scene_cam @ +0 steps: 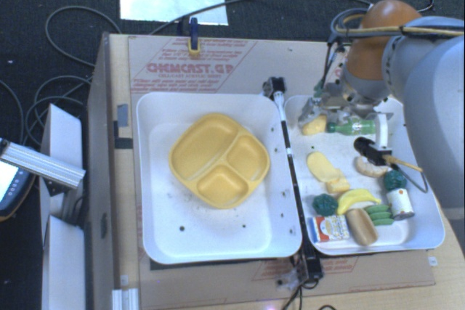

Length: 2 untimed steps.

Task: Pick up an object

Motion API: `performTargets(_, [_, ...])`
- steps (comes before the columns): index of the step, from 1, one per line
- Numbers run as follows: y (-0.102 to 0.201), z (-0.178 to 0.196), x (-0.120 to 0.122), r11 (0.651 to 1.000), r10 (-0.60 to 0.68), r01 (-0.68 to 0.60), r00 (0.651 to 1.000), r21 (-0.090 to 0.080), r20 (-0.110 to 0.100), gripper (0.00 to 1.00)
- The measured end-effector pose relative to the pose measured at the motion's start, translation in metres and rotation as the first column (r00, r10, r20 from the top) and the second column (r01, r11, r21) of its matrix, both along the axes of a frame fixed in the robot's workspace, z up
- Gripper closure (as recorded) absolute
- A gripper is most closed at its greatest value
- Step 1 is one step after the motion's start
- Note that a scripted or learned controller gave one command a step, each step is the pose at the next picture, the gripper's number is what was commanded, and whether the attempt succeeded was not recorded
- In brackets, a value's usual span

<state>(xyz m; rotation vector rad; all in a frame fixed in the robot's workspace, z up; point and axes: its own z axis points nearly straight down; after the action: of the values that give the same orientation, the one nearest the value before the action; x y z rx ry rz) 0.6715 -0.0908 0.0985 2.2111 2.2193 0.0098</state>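
One pale yellow piece (314, 126) lay just under the gripper (325, 111), touching it, though whether the jaws held it I couldn't tell.

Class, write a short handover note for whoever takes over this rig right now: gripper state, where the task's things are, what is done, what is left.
Gripper: low over the far end of the right bin, above a yellow piece beside the green bottle. Whether it holds anything cannot be made out.
Things: right bin holds the toy food: banana, broccoli, bread roll, carton. Left bin holds a yellow tray.
Done: arm positioned over the pile; no object seen lifted.
Left: grasp one item and raise it clear.
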Motion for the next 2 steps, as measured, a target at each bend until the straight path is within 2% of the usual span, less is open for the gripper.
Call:
performTargets(1, [-0.0003, 0.0094, -0.0024, 1.0, 0.002, -0.002, 1.0, 0.002, -0.016, 1.0])
performTargets(2, [-0.0005, 0.0118, 0.001, 1.0, 0.003, -0.003, 1.0, -0.002, 0.002, 0.0])
